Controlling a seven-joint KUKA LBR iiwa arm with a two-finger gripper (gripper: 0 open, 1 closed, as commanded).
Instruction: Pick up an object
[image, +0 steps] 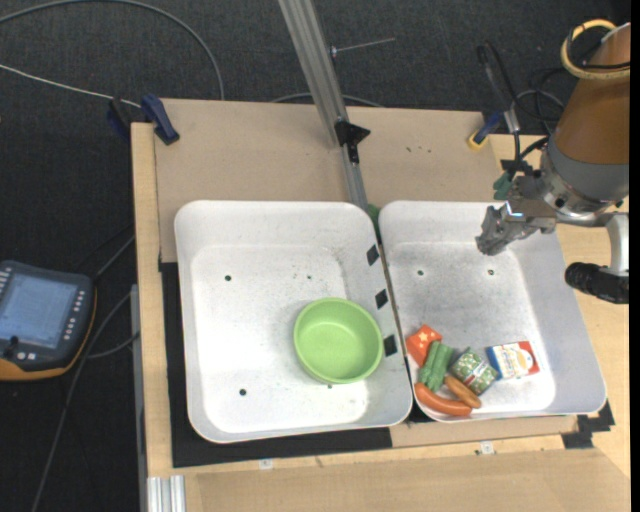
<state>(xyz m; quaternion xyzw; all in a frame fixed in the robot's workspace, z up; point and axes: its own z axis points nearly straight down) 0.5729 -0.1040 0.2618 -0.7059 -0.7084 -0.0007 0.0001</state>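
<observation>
Dark carpet (70, 150) surrounds the tan table (250, 150). On it sit two white bins: the left bin (250, 230) holds a green bowl (338, 340), the right bin (540, 300) a near-corner toy pile (465, 372). The end effector (492, 240) hovers far-side; its grip I cannot tell.

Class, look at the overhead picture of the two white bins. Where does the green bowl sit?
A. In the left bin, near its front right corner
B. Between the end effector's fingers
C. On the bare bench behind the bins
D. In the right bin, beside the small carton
A: the green bowl rests on the floor of the left bin, toward its front right corner, far from the end effector over the right bin.
</observation>
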